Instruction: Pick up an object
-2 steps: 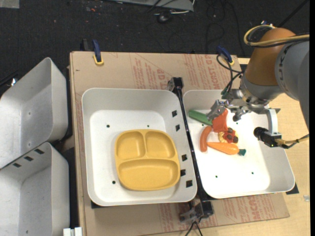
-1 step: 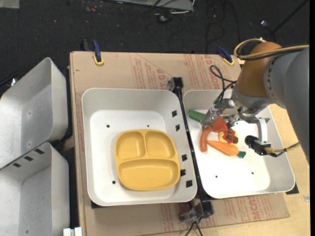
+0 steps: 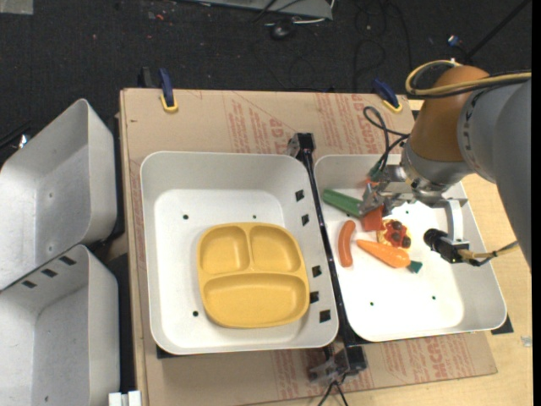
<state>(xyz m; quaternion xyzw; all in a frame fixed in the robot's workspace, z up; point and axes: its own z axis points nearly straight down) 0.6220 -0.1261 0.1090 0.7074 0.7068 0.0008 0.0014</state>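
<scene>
Gripper (image 3: 378,200) over red piece (image 3: 373,219), right bin's (image 3: 439,315) 11 o'clock; jaws' state unreadable. Advise: descend centred, avoid carrot (image 3: 382,253) at 5 o'clock.

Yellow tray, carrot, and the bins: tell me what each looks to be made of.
Yellow tray: likely molded plastic, matte; uniform color, rounded compartment walls.
Carrot: probably toy plastic or rubber; evenly saturated orange, smooth surface.
Bins: apparently thin white plastic or coated sheet, slightly glossy; smooth, rounded rims. Cannot be sure.
</scene>
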